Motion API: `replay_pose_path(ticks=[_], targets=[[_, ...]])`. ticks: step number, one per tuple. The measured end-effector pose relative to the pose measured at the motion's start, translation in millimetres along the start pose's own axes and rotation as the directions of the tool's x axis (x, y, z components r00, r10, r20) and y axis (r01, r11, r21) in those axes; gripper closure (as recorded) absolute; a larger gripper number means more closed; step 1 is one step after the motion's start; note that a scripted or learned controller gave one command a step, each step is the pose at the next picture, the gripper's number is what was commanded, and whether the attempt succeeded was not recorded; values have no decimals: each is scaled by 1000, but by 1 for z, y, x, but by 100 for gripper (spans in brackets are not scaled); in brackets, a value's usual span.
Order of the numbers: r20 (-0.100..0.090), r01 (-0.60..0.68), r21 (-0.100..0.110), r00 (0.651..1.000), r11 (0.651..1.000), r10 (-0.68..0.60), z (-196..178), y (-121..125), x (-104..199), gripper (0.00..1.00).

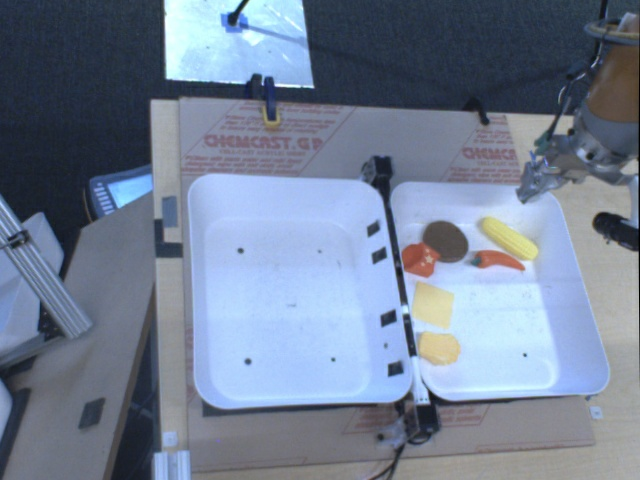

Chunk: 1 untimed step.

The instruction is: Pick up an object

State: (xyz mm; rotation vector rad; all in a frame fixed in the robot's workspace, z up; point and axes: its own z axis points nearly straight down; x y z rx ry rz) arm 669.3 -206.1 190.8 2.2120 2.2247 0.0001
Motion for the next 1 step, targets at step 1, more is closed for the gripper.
replay_pose_path(ticks=[1], targets=[[-1,0,-1,1000,1000,0,-4,0,0,100]])
